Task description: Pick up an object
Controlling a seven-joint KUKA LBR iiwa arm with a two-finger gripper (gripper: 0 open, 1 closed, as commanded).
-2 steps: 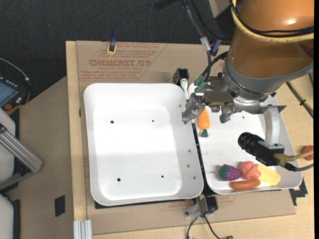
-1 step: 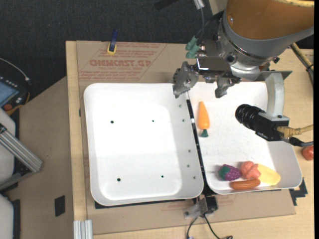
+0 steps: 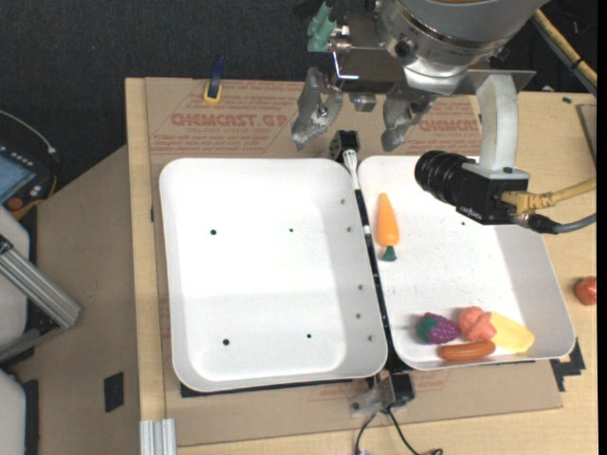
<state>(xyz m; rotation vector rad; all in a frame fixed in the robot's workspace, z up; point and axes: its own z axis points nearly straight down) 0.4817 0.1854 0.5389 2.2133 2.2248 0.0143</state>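
My gripper (image 3: 353, 121) hangs high above the far edge of the bins, over the seam between them. Its two grey fingers (image 3: 311, 114) stand wide apart, open, with nothing between them. In the right bin (image 3: 531, 254) an orange toy carrot (image 3: 387, 220) with a green tip lies near the left wall. At that bin's near edge sits a cluster: purple grapes (image 3: 436, 329), a pink piece (image 3: 477, 322), a yellow piece (image 3: 513, 334) and a red-orange sausage (image 3: 466, 351).
The left bin (image 3: 256, 273) is a bare white tray with a few dark dots. A black camera unit (image 3: 467, 186) on the arm hangs over the right bin's far part. A small red object (image 3: 587, 291) lies on the bench right of the bins.
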